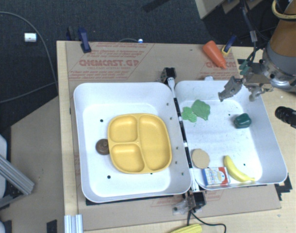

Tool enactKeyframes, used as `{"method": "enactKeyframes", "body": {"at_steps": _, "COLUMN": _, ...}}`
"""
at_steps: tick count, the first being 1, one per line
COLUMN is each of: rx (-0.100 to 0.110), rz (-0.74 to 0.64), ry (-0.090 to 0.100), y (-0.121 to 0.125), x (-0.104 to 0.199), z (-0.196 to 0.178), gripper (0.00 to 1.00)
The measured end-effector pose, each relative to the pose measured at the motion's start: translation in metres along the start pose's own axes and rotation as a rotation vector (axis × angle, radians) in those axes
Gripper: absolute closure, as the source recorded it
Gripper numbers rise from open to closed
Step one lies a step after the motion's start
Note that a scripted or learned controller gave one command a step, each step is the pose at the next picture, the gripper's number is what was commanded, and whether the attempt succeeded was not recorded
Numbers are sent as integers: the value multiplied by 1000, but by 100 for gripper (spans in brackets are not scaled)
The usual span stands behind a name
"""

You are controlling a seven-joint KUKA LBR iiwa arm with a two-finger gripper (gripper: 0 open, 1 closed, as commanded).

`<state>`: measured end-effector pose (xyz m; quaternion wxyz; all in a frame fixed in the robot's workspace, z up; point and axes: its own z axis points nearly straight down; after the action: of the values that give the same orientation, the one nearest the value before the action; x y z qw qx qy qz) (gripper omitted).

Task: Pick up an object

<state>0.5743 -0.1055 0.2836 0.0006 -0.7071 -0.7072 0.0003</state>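
- A dark carpet surrounded the counter (pixel 114 59), which carried two white bins; the right bin (pixel 269 144) held a dark green object (pixel 242 121), a green leafy piece (pixel 197 110) and a banana (pixel 237 170).
- The gripper (pixel 242 88) hung over that bin's far edge with its fingers spread and nothing between them.
- The dark green object lay just toward the camera from the fingers, nearest of the lot.
- Its shape and long axis were too small to make out.

Red "CHEMCAST GP" printed twice on brown bench board (pixel 109 62); carton print illegible.
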Motion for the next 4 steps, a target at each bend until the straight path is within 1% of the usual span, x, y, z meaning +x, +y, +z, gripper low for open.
{"method": "enactKeyframes", "body": {"at_steps": 1, "rx": 1, "rz": 0, "ry": 0, "y": 49, "x": 15, "z": 97, "gripper": 0}}
{"method": "enactKeyframes", "body": {"at_steps": 2, "rx": -1, "rz": 0, "ry": 0, "y": 79, "x": 6, "z": 197, "gripper": 0}}
{"method": "enactKeyframes", "body": {"at_steps": 3, "rx": -4, "rz": 0, "ry": -1, "y": 79, "x": 6, "z": 187, "gripper": 100}}
{"method": "enactKeyframes", "body": {"at_steps": 4, "rx": -3, "rz": 0, "ry": 0, "y": 79, "x": 6, "z": 187, "gripper": 0}}
